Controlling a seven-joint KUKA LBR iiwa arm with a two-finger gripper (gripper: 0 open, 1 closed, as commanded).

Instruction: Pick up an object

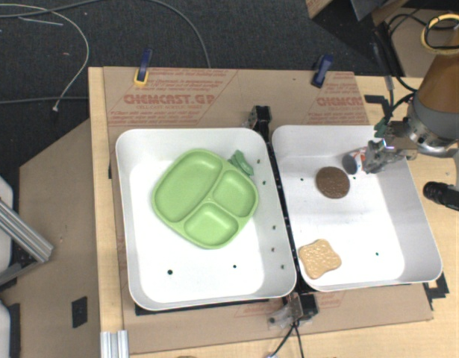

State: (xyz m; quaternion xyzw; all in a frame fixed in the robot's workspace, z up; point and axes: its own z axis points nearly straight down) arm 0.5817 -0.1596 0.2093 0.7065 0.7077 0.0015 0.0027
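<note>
Bench [102, 200]: a flat surface covered in brown cardboard with red print, held at its far edge by two blue clamps [145, 64]; it carries both bins side by side.
Left bin [139, 274]: shallow, white, with rounded corners; its right wall runs just beside the right bin's left wall.
Right bin [393, 237]: shallow, white, the same build, lying toward the bench's right edge.
Arm [440, 95]: grey with an orange band, reaching in over the right bin's far right corner.
Green tray [203, 198]: a light green plate with three compartments, lying flat and turned at an angle in the middle of the left bin, nearer its far wall than its near wall.
Brown disc [333, 183]: a round, dark brown piece lying flat on the right bin's floor, in its far half, near the left wall, well apart from the near wall.
Tan piece [319, 258]: a pale, biscuit-like thing with a wavy edge, lying in the right bin's near left corner, well apart from the brown disc.
Gripper [372, 159]: low over the right bin's far half, just right of the brown disc; whether its fingers are open or closed cannot be told, and nothing is seen between them.
Small green item [242, 162]: a darker green scrap touching the green tray's far right edge.
</note>
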